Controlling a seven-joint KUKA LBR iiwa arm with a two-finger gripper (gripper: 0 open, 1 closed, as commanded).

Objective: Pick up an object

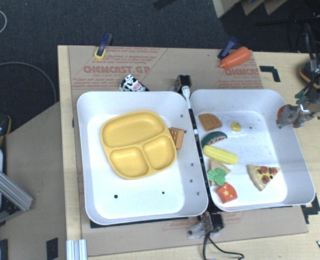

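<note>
Corn cob lay aslant in the right bin, arm at the far rim

Corn, a yellow toy cob [220, 155], lay in the right shallow white bin [289, 145], close to that bin's left wall. Its long axis ran from upper left to lower right, the paler, rounder end toward the divider between the bins and the other end toward the bin's middle. Just above it, touching or nearly so, sat a toy watermelon slice with a green rind [214, 138], and above that a tan toy bread piece [209, 121]. A small yellow round piece [235, 127] lay apart, nearer the bin's middle. Below the cob were a green leafy toy vegetable [217, 175] and a red toy strawberry-like piece [227, 192], close together. A toy pizza wedge [263, 176] lay to the right, its tip pointing down and left.

The left shallow white bin [89, 145] held a yellow three-compartment plastic tray [138, 143], with a small brown toy piece [177, 138] touching its right edge.

The grey gripper [291, 115] hung at the right bin's right rim, well apart from the cob, and nothing showed between its fingers; how far they stood open could not be told.

On the counter [73, 199] beyond the bins lay an orange toy carrot [235, 57] and a small black-and-white toy [131, 84].
</note>
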